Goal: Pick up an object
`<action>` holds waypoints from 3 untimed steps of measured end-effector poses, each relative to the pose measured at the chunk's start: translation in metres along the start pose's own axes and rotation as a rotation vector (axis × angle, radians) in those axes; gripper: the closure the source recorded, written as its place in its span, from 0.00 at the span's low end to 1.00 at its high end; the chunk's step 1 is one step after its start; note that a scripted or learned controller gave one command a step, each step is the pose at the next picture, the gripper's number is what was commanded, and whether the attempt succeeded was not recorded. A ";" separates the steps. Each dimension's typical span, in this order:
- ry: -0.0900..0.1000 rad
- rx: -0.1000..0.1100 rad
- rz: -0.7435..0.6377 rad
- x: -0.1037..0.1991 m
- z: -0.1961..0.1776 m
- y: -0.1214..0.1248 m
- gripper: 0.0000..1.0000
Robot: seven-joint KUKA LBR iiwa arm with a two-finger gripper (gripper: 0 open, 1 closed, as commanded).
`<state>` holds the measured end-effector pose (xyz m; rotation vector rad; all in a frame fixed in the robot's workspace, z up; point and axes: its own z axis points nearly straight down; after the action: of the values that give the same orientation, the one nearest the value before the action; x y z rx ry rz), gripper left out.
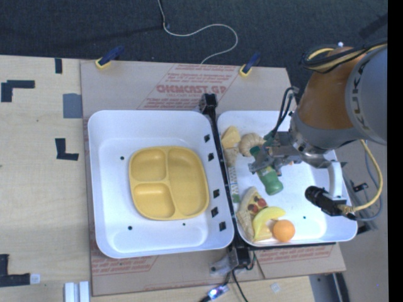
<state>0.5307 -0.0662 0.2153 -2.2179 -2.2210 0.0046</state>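
Note:
The right bin (327, 231) holds several toy foods. My gripper (264, 163) hangs low over its middle, directly on top of a green bottle (272, 182). The bottle's body sticks out below the gripper toward the front, and a green tip shows just above it. The gripper's body hides where it meets the bottle. A yellow piece (230, 135) and a beige piece (248, 141) lie at the bin's back left. At the front left lie a pizza slice (254, 202), a banana (267, 217) and an orange (284, 230).
The left bin (107, 168) holds a yellow divided plate (169, 182). A black divider with clips (217, 168) runs between the bins. The grey arm with its orange band (334, 99) covers the right bin's back right. A black cable connector (321, 198) hangs by the right wall.

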 end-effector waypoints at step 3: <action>0.000 -0.003 0.000 -0.005 -0.005 0.010 1.00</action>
<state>0.5405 -0.0712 0.2200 -2.2197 -2.2218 0.0016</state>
